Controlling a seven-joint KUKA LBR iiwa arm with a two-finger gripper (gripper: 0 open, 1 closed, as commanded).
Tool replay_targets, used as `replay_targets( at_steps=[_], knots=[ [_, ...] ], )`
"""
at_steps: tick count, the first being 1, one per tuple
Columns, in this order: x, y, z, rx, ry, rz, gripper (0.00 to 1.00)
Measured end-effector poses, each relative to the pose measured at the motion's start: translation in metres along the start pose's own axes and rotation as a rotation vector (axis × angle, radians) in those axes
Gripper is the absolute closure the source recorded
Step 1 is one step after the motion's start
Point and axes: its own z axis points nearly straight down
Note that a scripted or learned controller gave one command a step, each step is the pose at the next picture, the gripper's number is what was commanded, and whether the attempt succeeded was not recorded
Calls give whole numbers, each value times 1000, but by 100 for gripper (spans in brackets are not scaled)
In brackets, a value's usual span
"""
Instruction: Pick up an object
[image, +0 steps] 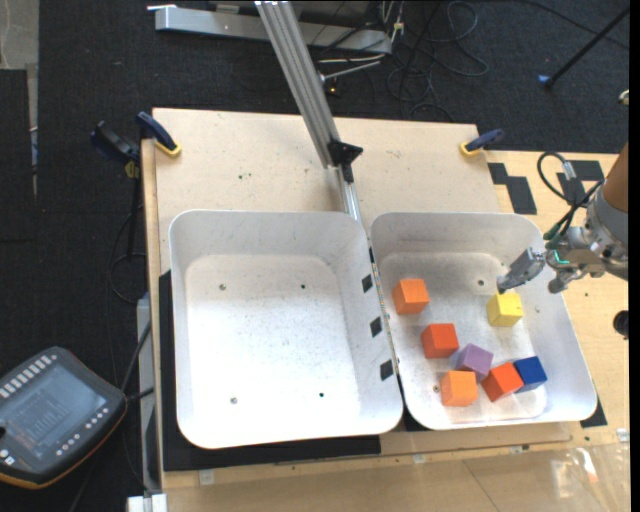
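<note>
Several cubes lie in the right bin (440, 240): an orange cube (410, 295), a red-orange cube (439, 340), a purple cube (474, 358), a second orange cube (459, 387), a red cube (502, 380), a blue cube (530, 372) and a yellow cube (505, 308). My gripper (540, 274) hovers over the bin's right rim, just above and right of the yellow cube. Its fingers are spread open with nothing between them. One fingertip (521, 269) points toward the yellow cube without touching it.
The left bin (200, 240) sits beside the right one. A slanted metal pole (305, 85) reaches down to the gap between the bins. A teach pendant (50, 415) lies at lower left. Clamps (160, 135) (481, 142) hold the board's far corners.
</note>
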Motion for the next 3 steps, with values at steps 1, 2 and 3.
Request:
replay_targets(
  at_steps=[1, 2, 3],
  knots=[
    [0, 3, 44, 4, 1, 2, 0],
    [-4, 0, 88, 4, 1, 3, 0],
    [-5, 1, 131, -2, -2, 3, 0]
  ],
)
